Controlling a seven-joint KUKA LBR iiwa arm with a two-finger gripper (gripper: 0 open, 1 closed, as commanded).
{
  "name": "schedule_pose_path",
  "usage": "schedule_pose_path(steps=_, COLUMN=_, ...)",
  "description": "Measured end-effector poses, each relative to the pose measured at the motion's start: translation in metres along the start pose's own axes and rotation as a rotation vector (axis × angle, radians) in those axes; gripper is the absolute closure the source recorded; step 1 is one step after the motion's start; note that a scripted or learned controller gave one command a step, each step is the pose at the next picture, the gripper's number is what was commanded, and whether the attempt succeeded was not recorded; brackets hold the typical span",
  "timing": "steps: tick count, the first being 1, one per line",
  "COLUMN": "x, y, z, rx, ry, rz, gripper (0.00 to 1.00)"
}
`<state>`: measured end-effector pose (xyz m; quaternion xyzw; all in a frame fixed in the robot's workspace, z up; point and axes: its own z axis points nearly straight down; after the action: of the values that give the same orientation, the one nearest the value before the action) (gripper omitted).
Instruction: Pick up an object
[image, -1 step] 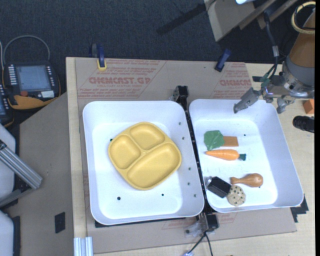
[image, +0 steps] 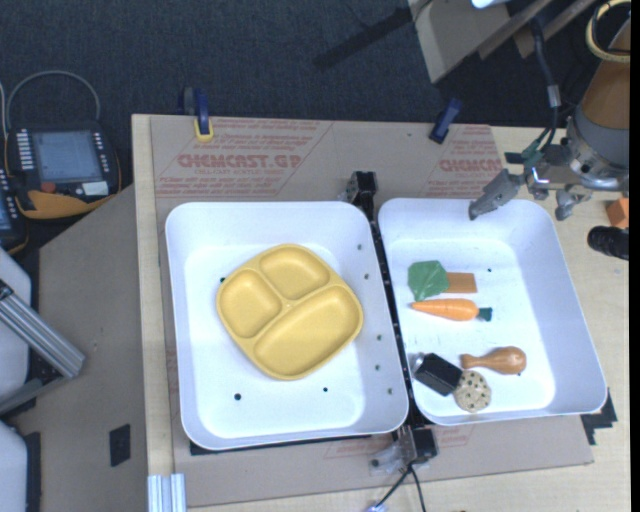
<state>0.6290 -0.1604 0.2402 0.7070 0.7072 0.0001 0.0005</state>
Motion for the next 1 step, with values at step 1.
schedule_pose_path(steps=1, x=0.0015, y=0.0061, z=0.0451, rx=0.006, ry=0.001, rz=-0.001, gripper=0.0)
